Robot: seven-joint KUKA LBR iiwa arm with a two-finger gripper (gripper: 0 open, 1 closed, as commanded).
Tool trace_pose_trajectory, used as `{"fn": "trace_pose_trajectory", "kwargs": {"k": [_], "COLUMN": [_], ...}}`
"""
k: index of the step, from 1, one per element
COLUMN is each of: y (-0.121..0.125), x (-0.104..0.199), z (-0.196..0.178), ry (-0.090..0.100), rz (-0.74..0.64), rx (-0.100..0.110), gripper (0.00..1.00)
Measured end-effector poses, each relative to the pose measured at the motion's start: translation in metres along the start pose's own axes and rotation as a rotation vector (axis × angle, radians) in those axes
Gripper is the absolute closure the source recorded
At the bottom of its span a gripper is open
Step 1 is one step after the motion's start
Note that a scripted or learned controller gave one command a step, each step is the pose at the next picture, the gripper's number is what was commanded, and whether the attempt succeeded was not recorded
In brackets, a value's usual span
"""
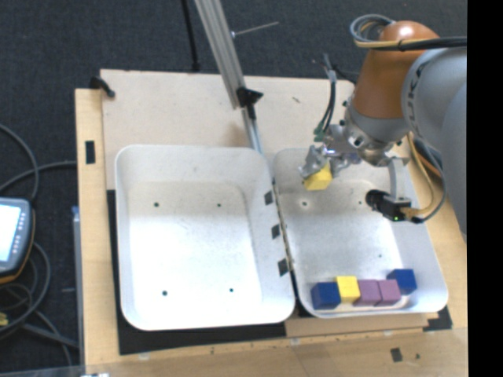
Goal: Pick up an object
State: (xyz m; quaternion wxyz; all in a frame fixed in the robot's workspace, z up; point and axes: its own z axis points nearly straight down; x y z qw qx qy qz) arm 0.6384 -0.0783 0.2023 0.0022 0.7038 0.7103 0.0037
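My gripper (318, 169) hangs over the back left part of the right bin (354, 242), shut on a yellow block (319, 181) that sits between its fingers, lifted above the bin floor. Along the bin's front wall lies a row of blocks: a blue one (325, 294), a yellow one (348, 289), two purple ones (379, 291) and another blue one (402, 280).
The left bin (196, 234) stands beside the right one, sharing a middle divider. A metal pole (224, 49) slants up from behind the bins. A black cable part (389, 204) hangs off the arm over the right bin. A handheld screen (14, 238) lies far left.
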Motion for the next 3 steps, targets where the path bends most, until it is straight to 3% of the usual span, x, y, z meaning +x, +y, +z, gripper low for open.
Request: {"fn": "trace_pose_trajectory", "kwargs": {"k": [1, 2, 3], "y": [-0.029, -0.026, -0.008], "x": [0.069, 0.04, 0.119], "z": [0.006, -0.034, 0.009], "ry": [0.0, -0.003, 0.0], "rz": [0.002, 0.009, 0.001], "rx": [0.008, 0.005, 0.012], "gripper": [1.0, 1.0, 1.0]}}
